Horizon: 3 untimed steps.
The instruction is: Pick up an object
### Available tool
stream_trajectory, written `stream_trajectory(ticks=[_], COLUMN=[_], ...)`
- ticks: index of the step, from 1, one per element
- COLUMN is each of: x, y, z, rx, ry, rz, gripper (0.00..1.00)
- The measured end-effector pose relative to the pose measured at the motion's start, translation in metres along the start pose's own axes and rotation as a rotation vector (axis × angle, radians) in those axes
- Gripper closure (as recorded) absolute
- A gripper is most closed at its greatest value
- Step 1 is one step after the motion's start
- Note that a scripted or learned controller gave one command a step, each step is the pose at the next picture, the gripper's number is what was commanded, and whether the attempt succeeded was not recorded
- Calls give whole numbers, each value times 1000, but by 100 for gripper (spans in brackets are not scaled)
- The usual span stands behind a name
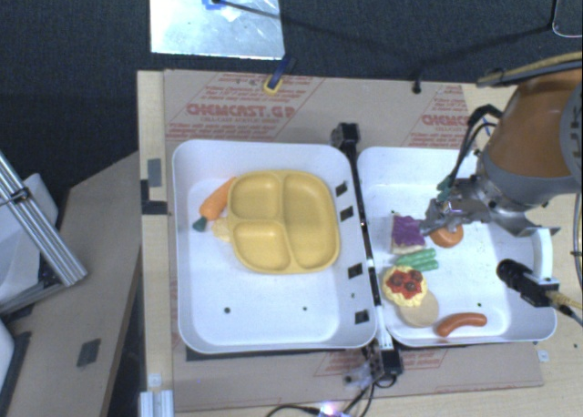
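A: Where is the gripper [441, 220]?

B: Low over the right bin [401, 178], about midway between its far and near walls. The grey arm [537, 133] with its orange band reaches in from the right.

A: Spread or pressed together?

B: I cannot tell; the tip is too small and blurred. Nothing can be seen held in it.

A: What lies close to it?

B: A purple toy [406, 231] just to its left and an orange slice [447, 237] just on its near side. Whether the gripper touches either, I cannot say.

A: And the rest of that bin?

B: Nearer than the purple toy lies a green pod [418, 261]. Nearer still is a round piece with a red top [405, 286], which touches a beige disc [420, 309]. A sausage [461, 322] lies by the near wall, to the right of the disc.

A: The left bin [209, 297]?

B: A yellow divided plate [278, 221] sits near its middle. A carrot [216, 199] lies slantwise against the plate's left edge, and a pale yellow bit [221, 228] shows just beside it at the plate's rim.

A: Both bins on the worktop [364, 106]?

B: Yes, side by side, their inner walls touching.
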<state>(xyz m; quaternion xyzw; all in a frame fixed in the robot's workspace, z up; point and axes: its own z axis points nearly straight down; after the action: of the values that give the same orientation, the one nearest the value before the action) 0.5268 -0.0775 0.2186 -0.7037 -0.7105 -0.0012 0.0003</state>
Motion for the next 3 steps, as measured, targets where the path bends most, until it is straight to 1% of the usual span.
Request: stream_trajectory(ticks=[1,2,3], x=[45,48,39], y=[10,3,11], z=[3,1,-14], rx=[0,1,-1], ry=[0,-2,-2], rz=[0,4,7], gripper=[100,100,100])
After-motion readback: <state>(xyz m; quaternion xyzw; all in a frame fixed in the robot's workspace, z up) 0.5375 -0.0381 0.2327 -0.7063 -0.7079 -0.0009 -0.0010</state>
